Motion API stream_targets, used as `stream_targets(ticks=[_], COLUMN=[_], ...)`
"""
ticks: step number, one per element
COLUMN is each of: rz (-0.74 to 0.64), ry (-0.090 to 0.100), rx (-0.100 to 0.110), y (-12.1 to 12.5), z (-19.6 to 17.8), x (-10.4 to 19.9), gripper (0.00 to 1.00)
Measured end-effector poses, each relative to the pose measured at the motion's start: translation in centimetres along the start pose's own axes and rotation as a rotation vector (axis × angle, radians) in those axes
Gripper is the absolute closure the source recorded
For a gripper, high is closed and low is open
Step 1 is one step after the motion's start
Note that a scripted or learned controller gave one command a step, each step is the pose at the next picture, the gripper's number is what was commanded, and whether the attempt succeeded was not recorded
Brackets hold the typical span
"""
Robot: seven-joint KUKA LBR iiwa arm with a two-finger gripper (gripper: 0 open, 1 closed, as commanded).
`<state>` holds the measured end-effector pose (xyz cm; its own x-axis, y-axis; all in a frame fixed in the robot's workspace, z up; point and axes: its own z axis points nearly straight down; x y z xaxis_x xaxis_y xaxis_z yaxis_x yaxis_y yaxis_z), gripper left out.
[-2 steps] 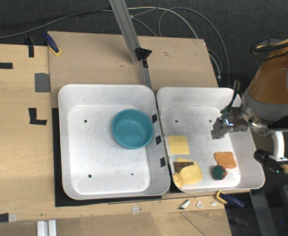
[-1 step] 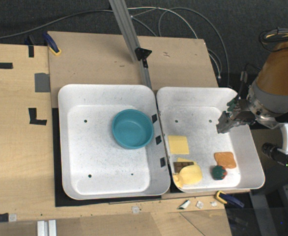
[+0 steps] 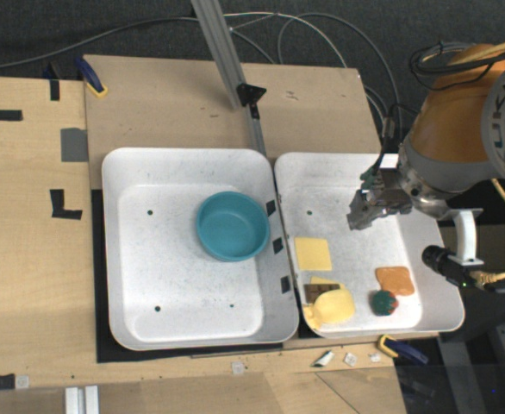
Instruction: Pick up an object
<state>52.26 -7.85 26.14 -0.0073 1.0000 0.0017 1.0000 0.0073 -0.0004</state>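
My gripper (image 3: 362,216) hangs over the right bin (image 3: 339,175), in its upper right part, pointing down and to the left. Nothing shows between its fingers. Below and left of it a flat yellow square (image 3: 313,254) lies on the bin floor. A round yellow object (image 3: 333,305) rests at the bin's near edge, on a dark and yellow piece (image 3: 314,289). An orange piece (image 3: 395,279) and a small green and red object (image 3: 383,303) lie at the near right, below the gripper.
The left bin (image 3: 149,274) holds a teal bowl (image 3: 231,225) toward its right side. A grey pole (image 3: 222,41) slants down to the bins' far edge. Cables run across the dark floor behind the bench.
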Motion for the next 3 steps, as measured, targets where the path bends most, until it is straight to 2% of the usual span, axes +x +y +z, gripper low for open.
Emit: stream_targets(ticks=[1, 2, 3], rz=[0.002, 0.000, 0.000], ry=[-0.001, 0.000, -0.001], rx=[0.003, 0.002, 0.004], y=[0.5, 1.5, 1.3], z=[1.6, 1.9, 3.4], x=[4.6, 10.1, 16.2], gripper=[1.00, 1.00, 1.00])
